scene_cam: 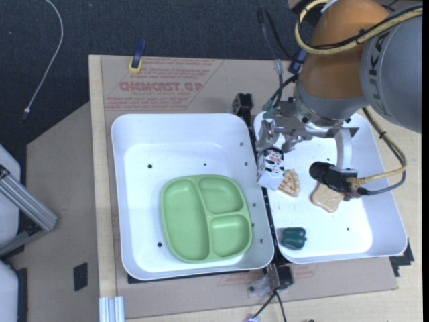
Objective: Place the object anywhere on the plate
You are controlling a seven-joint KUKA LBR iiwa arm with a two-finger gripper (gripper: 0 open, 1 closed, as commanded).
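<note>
Camera view. The green plate [205, 218], with three compartments, lies in the left bin [134, 180], toward that bin's near half; nothing rests on it. Taking the plate as the landmark, everything else lies to its right, across the seam between the bins.

The gripper [273, 163] hangs over the right bin [375, 240], at its left edge, just right of the plate's upper right corner. Whether it is released or clenched cannot be told from this angle. The arm [348, 45], grey with its orange band, fills the space above and right of it.

Just right of the gripper, a waffle-like toy wedge [290, 183] lies on the bin floor, close to the fingertips but not seen between them. Further right of the plate, a toast-like piece [327, 198] lies partly under a black fitting. A dark green pepper-like toy [292, 237] sits just right of the plate's lower right corner.
</note>
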